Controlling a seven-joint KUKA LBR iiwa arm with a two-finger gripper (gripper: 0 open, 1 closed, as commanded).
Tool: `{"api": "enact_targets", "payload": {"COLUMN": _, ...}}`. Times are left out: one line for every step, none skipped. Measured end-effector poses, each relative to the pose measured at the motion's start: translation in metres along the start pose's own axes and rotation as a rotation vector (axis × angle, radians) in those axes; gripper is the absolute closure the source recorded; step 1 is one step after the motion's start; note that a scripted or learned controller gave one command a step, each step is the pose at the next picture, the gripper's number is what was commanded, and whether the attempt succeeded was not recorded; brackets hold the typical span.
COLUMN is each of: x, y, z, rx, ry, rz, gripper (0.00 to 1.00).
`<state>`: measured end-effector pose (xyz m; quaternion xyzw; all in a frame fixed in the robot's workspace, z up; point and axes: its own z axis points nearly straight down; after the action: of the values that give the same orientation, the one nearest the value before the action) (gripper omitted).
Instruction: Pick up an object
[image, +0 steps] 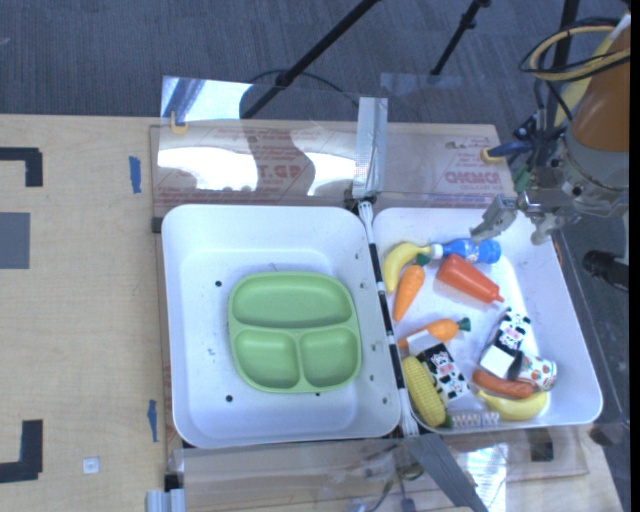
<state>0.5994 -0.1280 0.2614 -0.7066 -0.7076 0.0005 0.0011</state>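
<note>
The right bin holds several toy foods. At its back lie a yellow banana, a carrot, a red-orange bottle-shaped piece and a small blue item. Further forward are a small carrot, a corn cob, a cow-patterned box, a black-and-white block, a red sausage and a second banana. My gripper hangs above the bin's back right corner, open, with nothing between its fingers. It is just right of the blue item.
The left bin holds a green divided plate. A metal divider and clear back panels stand behind the bins. The wooden bench stretches left. Cables and a yellow hose hang by the arm at top right.
</note>
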Motion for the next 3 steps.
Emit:
{"api": "enact_targets", "payload": {"x": -0.016, "y": -0.052, "z": 0.153, "rx": -0.006, "ry": -0.002, "rz": -0.007, "gripper": 0.00}}
{"api": "enact_targets", "payload": {"x": -0.077, "y": -0.080, "z": 0.171, "rx": -0.011, "ry": 0.017, "rz": 0.142, "gripper": 0.00}}
{"api": "enact_targets", "payload": {"x": -0.014, "y": -0.028, "z": 0.175, "rx": -0.009, "ry": -0.001, "rz": 0.133, "gripper": 0.00}}
